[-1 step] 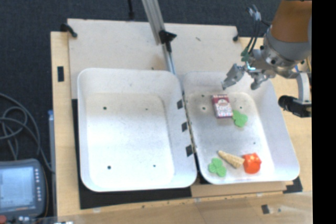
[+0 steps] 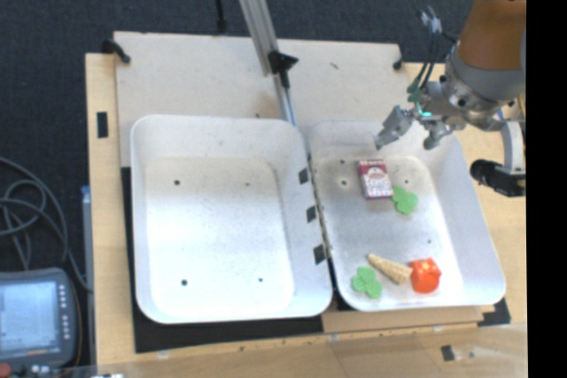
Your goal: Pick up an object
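Note:
The right bin (image 2: 469, 217) holds a small red and white box (image 2: 376, 180), a green piece (image 2: 406, 202) just right of it, another green piece (image 2: 366, 282) near the front, a tan cone (image 2: 388, 268) and a red-orange object (image 2: 426, 275). My gripper (image 2: 413, 133) hangs over the bin's far edge, above and right of the red box. Its two fingers stand spread apart with nothing between them. The arm comes in from the upper right.
The left bin (image 2: 142, 190) sits beside the right one, with a divider strip (image 2: 314, 208) between them. A slanted metal pole (image 2: 252, 4) rises behind the bins. A screen (image 2: 35, 319) sits at the bottom left, off the bench.

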You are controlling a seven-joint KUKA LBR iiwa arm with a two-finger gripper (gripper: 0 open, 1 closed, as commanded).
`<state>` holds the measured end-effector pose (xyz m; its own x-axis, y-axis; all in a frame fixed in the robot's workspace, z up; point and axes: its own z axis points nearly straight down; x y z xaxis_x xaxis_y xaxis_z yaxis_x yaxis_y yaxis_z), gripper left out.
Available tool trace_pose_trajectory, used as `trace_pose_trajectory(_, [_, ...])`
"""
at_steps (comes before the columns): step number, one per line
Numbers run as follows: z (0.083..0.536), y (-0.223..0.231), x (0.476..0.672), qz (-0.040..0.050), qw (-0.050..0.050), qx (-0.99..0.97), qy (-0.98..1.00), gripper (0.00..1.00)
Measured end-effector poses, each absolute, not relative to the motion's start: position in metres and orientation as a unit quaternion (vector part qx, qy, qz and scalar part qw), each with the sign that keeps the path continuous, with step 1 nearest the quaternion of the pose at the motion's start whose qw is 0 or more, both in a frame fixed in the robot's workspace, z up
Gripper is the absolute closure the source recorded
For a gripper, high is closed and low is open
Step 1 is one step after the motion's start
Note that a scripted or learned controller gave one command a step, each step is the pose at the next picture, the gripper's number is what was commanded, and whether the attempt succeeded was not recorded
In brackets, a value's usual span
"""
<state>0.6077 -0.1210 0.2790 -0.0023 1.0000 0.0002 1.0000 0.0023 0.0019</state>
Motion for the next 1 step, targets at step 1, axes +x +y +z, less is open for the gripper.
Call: trace_pose_trajectory(1, [0.2225,-0.1216,0.5978,-0.0021,-0.001,0.707,0.707,0.0])
